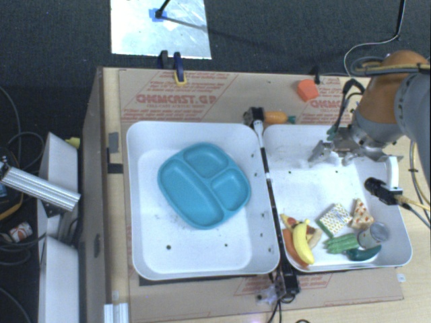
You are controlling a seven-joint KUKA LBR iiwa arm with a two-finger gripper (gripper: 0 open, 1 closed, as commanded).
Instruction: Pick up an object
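Observation:
My gripper hangs over the back of the right bin, open, with nothing between its fingers. Several toy foods lie bunched along that bin's front edge, apart from the gripper: a yellow banana, an orange carrot, a checkered cracker, a pizza slice, a green vegetable and a grey round piece. In the left bin a blue divided plate lies flat.
An orange block sits on the cardboard behind the right bin. A small orange-and-green toy rests at the back where the two bins meet. Bare bin floor lies between the gripper and the toy foods.

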